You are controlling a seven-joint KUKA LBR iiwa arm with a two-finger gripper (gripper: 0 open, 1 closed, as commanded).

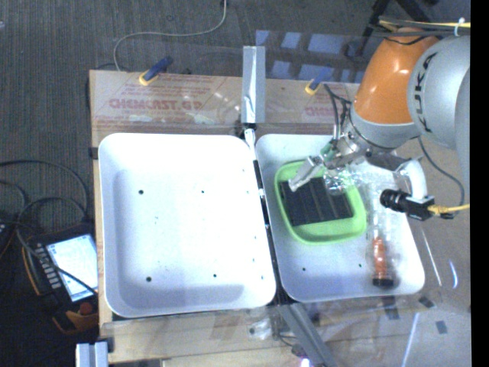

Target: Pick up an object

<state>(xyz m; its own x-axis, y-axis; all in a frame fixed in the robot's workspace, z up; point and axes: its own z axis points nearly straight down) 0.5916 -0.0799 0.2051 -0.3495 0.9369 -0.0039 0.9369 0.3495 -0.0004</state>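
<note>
Looming closest, the grey arm [428,90] with its orange band reaches over 2 white bins: the left bin [183,220] and the right bin [306,277]. A green tray [321,232] holding a black object [315,201] lies there under the gripper [332,167] (finger state unclear), beside an amber bottle [380,257].

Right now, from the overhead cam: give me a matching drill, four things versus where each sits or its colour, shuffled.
Things:
1. green tray
2. dark flat object
3. clear bottle
4. gripper

Descriptions:
A. lies inside the green tray
B. over the tray's upper edge
C. right bin, left of the bottle
D. along the right bin's right side, lying down

Pairs: 1-C, 2-A, 3-D, 4-B
</note>
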